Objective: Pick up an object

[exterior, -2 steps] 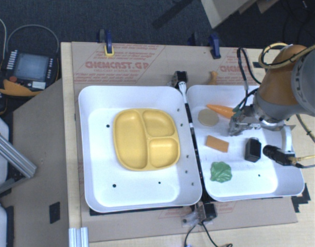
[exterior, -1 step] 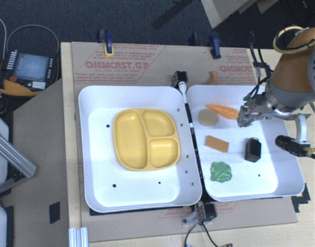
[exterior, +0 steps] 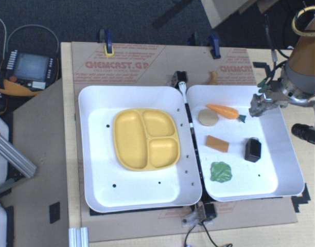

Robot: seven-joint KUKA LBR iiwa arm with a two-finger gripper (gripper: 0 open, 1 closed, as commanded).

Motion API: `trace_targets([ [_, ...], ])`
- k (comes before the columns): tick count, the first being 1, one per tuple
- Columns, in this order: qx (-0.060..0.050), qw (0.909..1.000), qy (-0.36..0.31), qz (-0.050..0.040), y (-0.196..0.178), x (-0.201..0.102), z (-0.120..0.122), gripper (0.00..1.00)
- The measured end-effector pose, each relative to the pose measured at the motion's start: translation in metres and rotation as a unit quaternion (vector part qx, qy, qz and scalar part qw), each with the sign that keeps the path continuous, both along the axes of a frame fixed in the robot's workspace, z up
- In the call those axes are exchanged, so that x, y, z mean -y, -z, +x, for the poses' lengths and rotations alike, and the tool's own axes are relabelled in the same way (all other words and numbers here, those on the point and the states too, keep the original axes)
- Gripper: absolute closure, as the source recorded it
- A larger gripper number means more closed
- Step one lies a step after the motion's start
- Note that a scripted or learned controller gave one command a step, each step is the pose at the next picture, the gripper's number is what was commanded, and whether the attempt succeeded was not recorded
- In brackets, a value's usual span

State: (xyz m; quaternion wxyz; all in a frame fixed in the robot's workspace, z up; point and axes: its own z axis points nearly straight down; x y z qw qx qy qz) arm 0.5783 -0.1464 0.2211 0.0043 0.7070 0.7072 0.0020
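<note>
The right bin [exterior: 273, 187] holds several small objects: an orange carrot [exterior: 223, 111], a beige round piece [exterior: 208, 118], an orange-brown block [exterior: 217, 144], a black object [exterior: 253, 150] and a green leafy piece [exterior: 221, 172]. My gripper [exterior: 257, 107] hangs over the bin's upper right part, just right of the carrot's green tip. It looks small and dark from here, and nothing shows between its fingers.
The left bin [exterior: 95, 153] carries a yellow divided plate [exterior: 146, 138]. Blue clamps [exterior: 109, 41] hold the cardboard at the back edge. A screen unit [exterior: 30, 67] sits off the bench at the left. The arm [exterior: 301, 66] comes in at the upper right.
</note>
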Motion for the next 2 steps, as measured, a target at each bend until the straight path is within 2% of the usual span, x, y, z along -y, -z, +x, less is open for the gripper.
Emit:
trace_targets([
  [1,-0.003,1.0,0.0,0.0009,-0.001,0.0,0.001,1.0],
  [2,-0.003,1.0,-0.003,0.0023,-0.011,-0.052,0.003,1.0],
])
